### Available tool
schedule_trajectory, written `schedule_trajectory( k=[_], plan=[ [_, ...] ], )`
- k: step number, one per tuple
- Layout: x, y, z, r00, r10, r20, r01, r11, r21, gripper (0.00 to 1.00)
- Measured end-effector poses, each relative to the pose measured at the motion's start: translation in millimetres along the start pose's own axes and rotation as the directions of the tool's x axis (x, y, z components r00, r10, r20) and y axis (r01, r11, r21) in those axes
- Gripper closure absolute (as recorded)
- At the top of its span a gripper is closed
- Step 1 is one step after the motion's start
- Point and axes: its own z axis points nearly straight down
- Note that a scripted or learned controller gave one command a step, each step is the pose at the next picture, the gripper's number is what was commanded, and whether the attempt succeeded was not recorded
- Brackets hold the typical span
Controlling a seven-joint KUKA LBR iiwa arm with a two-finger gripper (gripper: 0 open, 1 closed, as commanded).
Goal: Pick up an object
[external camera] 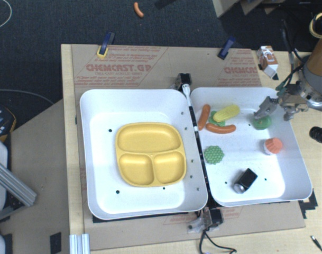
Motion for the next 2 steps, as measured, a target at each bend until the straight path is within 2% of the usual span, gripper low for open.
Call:
schedule_trajectory(
  k=[1, 2],
  plan=[
    [0.2, 3.1, -7.4, 1.000, -0.003, 0.003, 0.003, 1.000, -0.013, 0.00],
    [-3.6, 8.4, 53.7, 1.000, -0.003, 0.001, 0.003, 1.000, -0.007, 0.00]
  ],
)
